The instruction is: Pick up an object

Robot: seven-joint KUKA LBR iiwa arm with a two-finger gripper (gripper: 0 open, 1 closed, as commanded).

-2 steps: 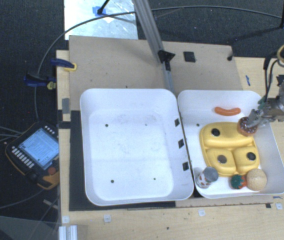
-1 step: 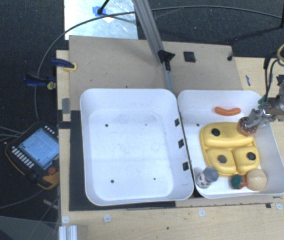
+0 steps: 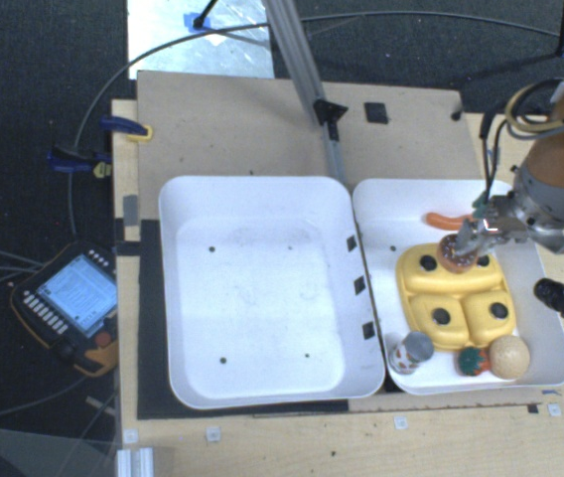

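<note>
The right bin [image 3: 381,217] holds several objects. A large yellow moulded piece [image 3: 456,301] with dark round holes lies in its middle. An orange curved item [image 3: 441,221] lies behind it. At the yellow piece's far edge sits a small brownish round thing [image 3: 453,255]. My gripper [image 3: 468,238] hangs right above that round thing, low over the far end of the yellow piece. Along the bin's front lie a small grey and white object [image 3: 410,352], a green and red ball [image 3: 473,362] and a beige ball [image 3: 507,357].
The left bin [image 3: 252,286] stands beside the right one, sharing a middle wall with black clips [image 3: 359,284]. A grey pole [image 3: 297,48] slants across the back of the bench. A handheld pendant [image 3: 69,301] lies off the bench at left.
</note>
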